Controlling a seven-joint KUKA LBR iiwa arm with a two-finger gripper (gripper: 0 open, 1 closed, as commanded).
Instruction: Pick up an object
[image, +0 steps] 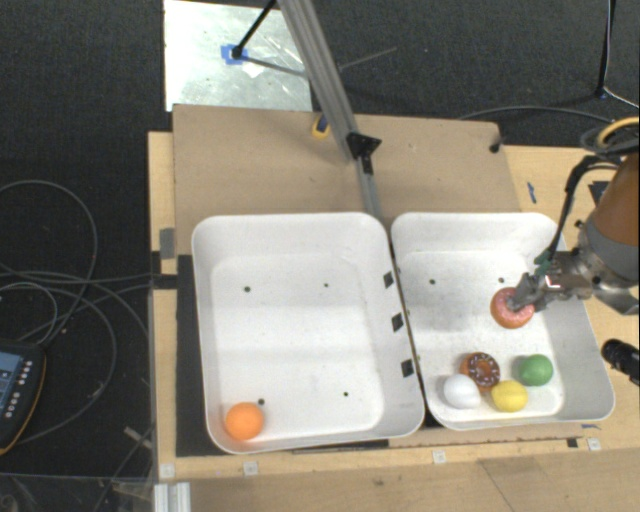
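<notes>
Fingers (524, 294) sit over the pink doughnut (512, 309) (right bin (440, 240)) — blurred; spread or pinching, I cannot tell.

You have two white bins (300, 235) on a tan bench (420, 150). The left bin's near-left corner has an orange ball (243, 421). The right bin has a pink doughnut (512, 309), a brown sprinkled doughnut (483, 369), and green (536, 369), yellow (509, 396) and white (461, 391) balls.
</notes>
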